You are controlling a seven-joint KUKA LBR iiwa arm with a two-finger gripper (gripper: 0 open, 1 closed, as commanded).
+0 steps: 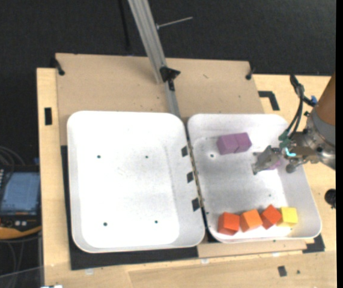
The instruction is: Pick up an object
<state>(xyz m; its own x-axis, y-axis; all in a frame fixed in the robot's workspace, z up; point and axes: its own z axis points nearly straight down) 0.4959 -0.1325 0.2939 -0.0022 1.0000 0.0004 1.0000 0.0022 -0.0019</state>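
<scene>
The robot's grey metal pincer is hanging over the right-hand shallow white plastic bin, near its right side. I cannot tell how the pincer is set, because it is small and blurry here. Nothing is showing in its grip, so I think the robot is only getting ready to grab.

A little bit of light purple is peeking out just beside the pincer, but I cannot tell what it is. The purple block is lying close by, up and to the left of the pincer, and not touching it.

Along the bottom wall of the same bin, four blocks are sitting in a row: a red-orange block, an orange block, a red block and a yellow block.

The left-hand shallow white plastic bin is sitting right next to it.

Next, I think the pincer needs to line up over one block and go straight down.

I am seeing no words or labels to read.
</scene>
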